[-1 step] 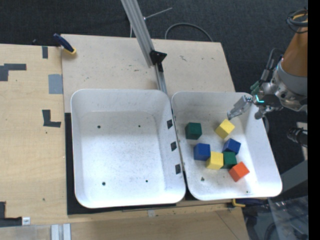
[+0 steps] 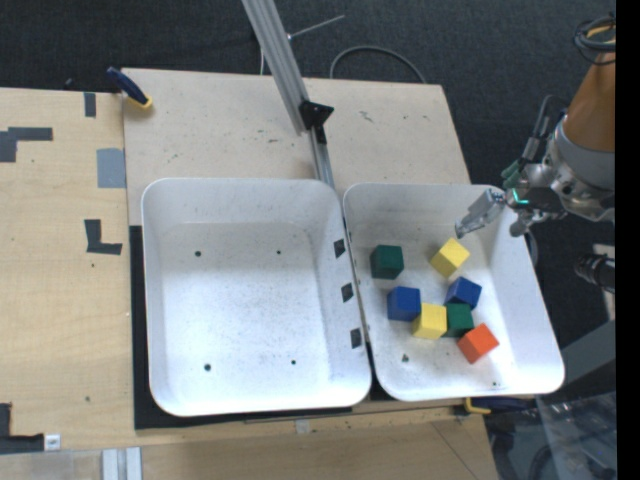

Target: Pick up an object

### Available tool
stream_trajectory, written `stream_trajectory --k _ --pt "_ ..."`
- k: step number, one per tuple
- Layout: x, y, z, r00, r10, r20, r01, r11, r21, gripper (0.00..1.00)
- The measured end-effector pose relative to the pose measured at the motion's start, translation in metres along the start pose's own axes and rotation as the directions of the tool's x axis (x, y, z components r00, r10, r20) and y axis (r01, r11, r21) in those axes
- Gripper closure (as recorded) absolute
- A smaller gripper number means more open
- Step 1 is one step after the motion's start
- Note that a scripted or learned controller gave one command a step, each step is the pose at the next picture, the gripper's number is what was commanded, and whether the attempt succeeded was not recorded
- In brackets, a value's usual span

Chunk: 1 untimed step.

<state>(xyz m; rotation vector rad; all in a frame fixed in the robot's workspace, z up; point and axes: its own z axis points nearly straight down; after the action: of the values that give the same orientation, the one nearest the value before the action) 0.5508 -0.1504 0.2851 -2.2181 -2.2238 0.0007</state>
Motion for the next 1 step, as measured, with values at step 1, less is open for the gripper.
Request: stream_trajectory --k 1 --pt "0.0007 0.0017 0.0641 1.000 0.002 -0.001 -0.002 1.000 0.007 0.00"
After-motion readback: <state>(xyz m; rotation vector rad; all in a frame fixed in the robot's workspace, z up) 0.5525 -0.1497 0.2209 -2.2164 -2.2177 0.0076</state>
